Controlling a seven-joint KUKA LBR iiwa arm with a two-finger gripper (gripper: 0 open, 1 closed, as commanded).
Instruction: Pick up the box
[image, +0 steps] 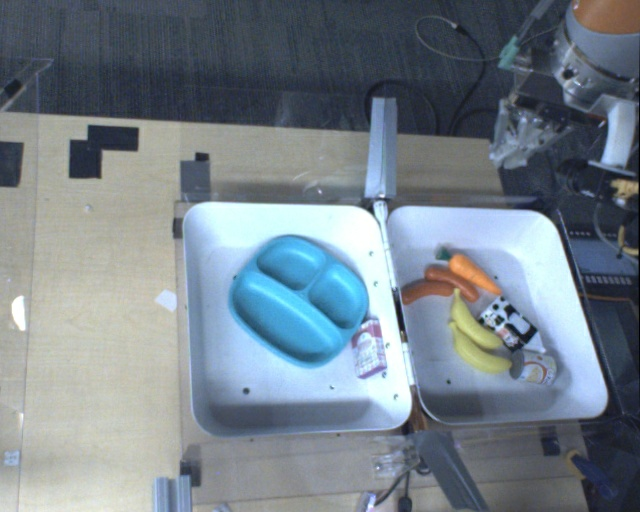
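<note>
Nearest our lens, the right bin (575, 290) carries a small can (538, 371) at its 5 o'clock corner, lying on its side and touching the tip of a yellow banana (470, 340). We see the box (507, 323), a little black-and-white patterned carton, resting against the banana's outer curve just at 11 o'clock from the can. An orange carrot (472, 272) and a reddish sausage (432, 288) lie at 12 o'clock from the banana, near the bin's middle. Across the divider, the left bin (210, 300) bears a blue sectioned plate (298, 298), with a small pink-labelled bottle (369, 348) just beside the plate's 4 o'clock edge. We find the gripper (520, 135) well apart from the box, above the bench at 1 o'clock beyond the right bin's far rim; whether it is parted or closed we cannot tell, and nothing shows in its grasp.
</note>
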